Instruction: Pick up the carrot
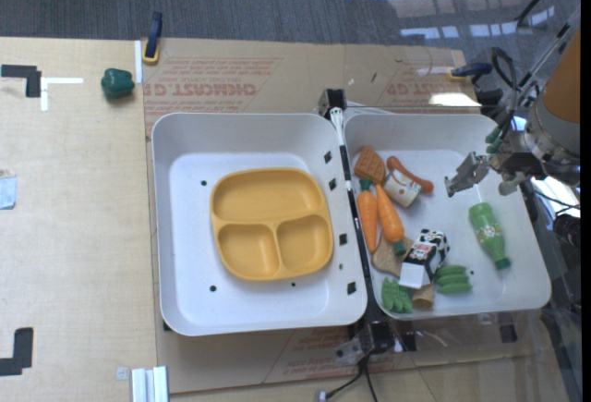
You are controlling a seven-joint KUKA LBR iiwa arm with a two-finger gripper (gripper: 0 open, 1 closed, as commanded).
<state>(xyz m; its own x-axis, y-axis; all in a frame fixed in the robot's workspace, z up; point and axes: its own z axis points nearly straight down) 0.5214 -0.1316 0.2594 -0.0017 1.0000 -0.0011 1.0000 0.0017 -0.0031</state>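
Note:
Two orange carrots lie side by side at the left edge of the right bin (517, 294), one (368, 217) against the bin's wall and the other (390, 217) just to its right. My gripper (486, 180) hangs over the right half of that bin, well to the right of the carrots and just above a green bottle (488, 234). Its fingers are open with nothing between them.
Around the carrots lie a brown waffle piece (369, 165), a sausage (410, 173), a small can (401, 190), a cow-print carton (426, 250) and green vegetables (452, 278). The left bin (175, 206) holds a yellow divided plate (272, 223). A green pepper (117, 83) sits on the bench.

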